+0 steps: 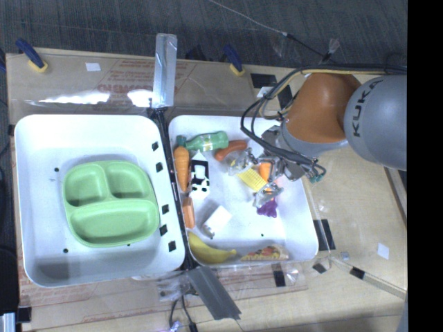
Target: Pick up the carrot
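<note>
**Mia:** Where is the carrot (181, 167)?

**Ben:** It lies in the right bin (297, 230), right beside the bin's left wall. It points up and down the picture, with its fat end near the green bottle (208, 142).

**Mia:** And the tool (271, 178)?

**Ben:** The tool is low over the right side of the same bin, under the arm (346, 116). It sits in a little heap of toys: a yellow piece (252, 178), a purple thing (267, 207) and some orange bits. So the carrot is off to the tool's left, well apart from it, with a black and white card (199, 176) between them.

**Mia:** Is the tool open or closed?

**Ben:** Nobody could tell from here. The wrist and the toys hide too much.

**Mia:** What could go wrong?

**Ben:** The tool could grab the wrong thing. It is down among the small toys, and some of them are orange like the carrot.

**Mia:** Anything else?

**Ben:** Yes. The carrot hugs the wall, so there may be little room to get around it. The tool could bump the wall or push the carrot away. A small orange stick (188, 213) lies just below the carrot too, and it could be picked by mistake. The banana (210, 251) and the green plate (109, 203) in the left bin (41, 137) are out of the way.
</note>
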Robot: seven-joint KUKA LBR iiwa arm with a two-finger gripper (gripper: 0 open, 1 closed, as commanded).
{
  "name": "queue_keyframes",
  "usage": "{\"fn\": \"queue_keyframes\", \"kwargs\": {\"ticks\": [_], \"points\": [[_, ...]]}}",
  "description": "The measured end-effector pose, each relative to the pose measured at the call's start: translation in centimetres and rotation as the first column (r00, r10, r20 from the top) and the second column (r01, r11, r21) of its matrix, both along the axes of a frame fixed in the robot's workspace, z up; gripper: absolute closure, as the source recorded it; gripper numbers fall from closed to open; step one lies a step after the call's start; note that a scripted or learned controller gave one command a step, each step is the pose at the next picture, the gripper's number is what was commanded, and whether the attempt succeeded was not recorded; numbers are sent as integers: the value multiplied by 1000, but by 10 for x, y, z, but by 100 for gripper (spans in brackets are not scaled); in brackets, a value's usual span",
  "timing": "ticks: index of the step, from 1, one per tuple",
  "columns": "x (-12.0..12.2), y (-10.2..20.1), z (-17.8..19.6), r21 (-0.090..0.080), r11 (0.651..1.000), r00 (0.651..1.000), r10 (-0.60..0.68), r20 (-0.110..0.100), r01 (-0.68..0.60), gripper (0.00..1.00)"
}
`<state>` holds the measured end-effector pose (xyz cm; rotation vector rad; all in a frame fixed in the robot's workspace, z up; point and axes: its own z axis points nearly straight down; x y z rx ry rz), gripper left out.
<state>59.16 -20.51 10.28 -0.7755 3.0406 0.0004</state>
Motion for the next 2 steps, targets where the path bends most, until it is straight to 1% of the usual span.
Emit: {"fn": "queue_keyframes", "kwargs": {"ticks": [1,2], "points": [[2,2,11,0,1000,1000,5,5,-5,100],[40,-3,113,-6,866,866,500,3,-500,100]]}}
